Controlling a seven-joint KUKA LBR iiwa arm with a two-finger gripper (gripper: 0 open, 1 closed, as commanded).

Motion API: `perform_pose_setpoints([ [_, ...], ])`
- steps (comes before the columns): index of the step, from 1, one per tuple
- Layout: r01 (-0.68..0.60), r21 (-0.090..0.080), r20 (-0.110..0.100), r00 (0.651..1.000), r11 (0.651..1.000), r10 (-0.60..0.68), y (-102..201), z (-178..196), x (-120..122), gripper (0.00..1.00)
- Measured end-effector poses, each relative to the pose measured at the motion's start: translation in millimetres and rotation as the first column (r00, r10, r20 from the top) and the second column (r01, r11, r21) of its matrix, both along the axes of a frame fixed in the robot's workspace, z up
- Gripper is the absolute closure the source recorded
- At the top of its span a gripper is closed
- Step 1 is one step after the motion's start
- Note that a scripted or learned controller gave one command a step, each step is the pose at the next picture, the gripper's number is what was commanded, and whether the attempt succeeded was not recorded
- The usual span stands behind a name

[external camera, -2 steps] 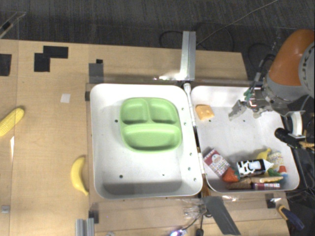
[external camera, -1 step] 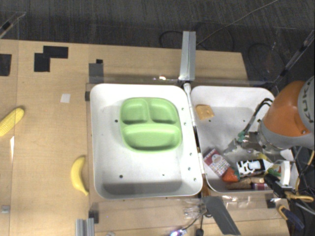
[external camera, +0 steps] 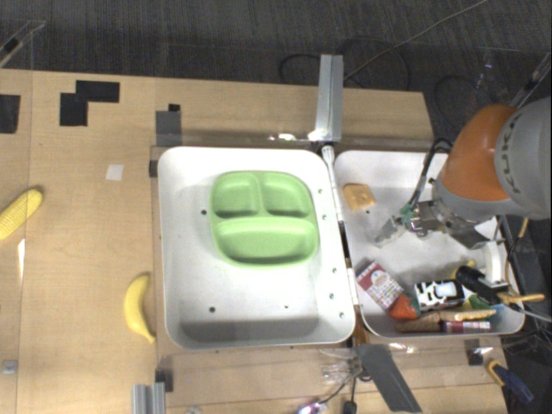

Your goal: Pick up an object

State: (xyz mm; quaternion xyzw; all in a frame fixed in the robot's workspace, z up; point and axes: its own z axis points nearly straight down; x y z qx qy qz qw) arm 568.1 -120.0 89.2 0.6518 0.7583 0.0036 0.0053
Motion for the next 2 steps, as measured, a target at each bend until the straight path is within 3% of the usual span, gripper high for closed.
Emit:
perform_pose_setpoints([
  [1, 0.089, 0.002, 0.004, 0.996, 0.996, -0.089, 2.0, 0.4, -31.5, 0.00],
  [2, -0.247, -0.007, 0.008, 0.969, 0.969, 0.247, 32.6, 1.1, -74.4, 0.00],
])
